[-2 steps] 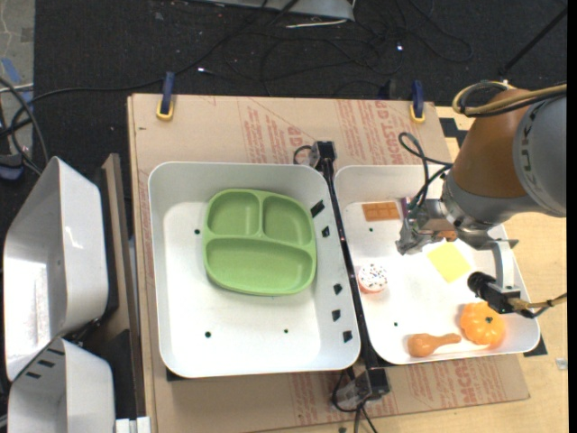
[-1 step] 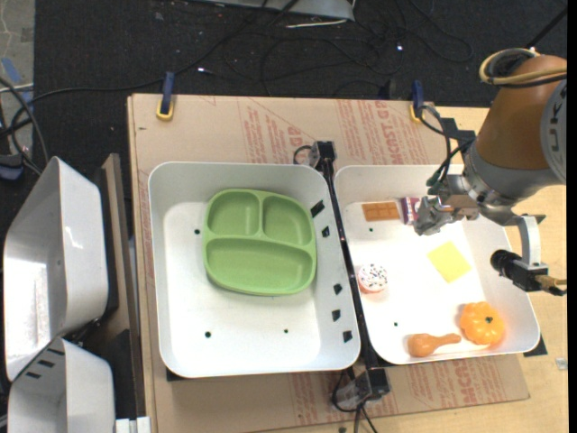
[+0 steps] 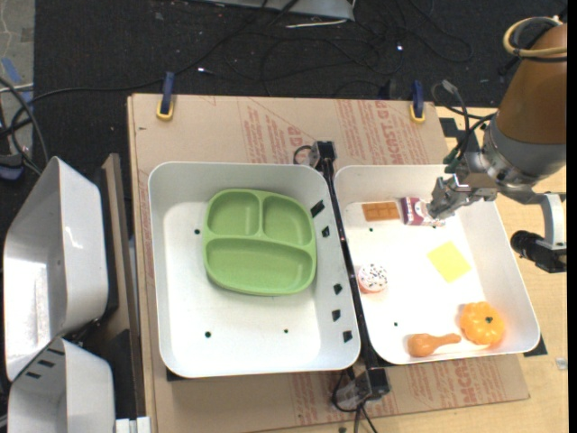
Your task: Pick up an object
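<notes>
The gripper (image 3: 444, 201) is positioned over the far edge of the right bin (image 3: 505, 269), just beside a small red-and-white packet (image 3: 413, 211). Its opening cannot be determined. An orange waffle (image 3: 380, 212) lies flat beside the packet. A flat yellow square (image 3: 449, 262), a round sprinkled doughnut (image 3: 372, 278), a glossy pumpkin (image 3: 480, 323) and an orange gourd (image 3: 431, 343) are spread nearer the front edge. A green plastic divided tray (image 3: 260, 242) is seated in the left bin (image 3: 180, 332).

The left shallow white bin (image 3: 180, 332) holds a green plastic divided tray (image 3: 261, 242). In the right white bin (image 3: 509, 269) lie an orange waffle-like rectangle (image 3: 380, 212), a yellow square (image 3: 449, 262), a pink-sprinkled doughnut (image 3: 372, 278), an orange pumpkin (image 3: 480, 323) and an orange gourd (image 3: 431, 343). The grey gripper (image 3: 442, 207) hangs over a dark red and white object (image 3: 413, 211) at the right bin's far edge.
</notes>
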Robot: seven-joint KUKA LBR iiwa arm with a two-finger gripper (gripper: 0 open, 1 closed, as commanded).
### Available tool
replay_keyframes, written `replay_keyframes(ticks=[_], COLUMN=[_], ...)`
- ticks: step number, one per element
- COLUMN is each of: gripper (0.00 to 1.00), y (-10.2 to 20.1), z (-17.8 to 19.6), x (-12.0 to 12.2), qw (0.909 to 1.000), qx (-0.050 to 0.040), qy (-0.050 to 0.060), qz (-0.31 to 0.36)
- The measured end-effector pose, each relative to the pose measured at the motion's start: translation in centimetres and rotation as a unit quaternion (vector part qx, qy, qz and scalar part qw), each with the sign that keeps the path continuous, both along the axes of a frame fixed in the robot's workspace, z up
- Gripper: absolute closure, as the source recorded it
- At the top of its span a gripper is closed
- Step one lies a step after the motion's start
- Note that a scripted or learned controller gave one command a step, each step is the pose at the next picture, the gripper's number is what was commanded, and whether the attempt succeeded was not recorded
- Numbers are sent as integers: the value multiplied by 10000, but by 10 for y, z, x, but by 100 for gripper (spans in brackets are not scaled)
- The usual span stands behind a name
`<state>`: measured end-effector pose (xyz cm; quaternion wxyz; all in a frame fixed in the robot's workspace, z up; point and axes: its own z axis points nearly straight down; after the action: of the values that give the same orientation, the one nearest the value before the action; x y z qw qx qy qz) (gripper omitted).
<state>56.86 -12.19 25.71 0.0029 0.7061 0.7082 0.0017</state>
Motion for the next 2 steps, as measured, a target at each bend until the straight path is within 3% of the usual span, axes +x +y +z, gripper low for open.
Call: replay_keyframes(ticks=[2], gripper=[100], y=[103], z=[7], x=[36], qw=[10000], qx=[13], qy=[19], qz=[29])
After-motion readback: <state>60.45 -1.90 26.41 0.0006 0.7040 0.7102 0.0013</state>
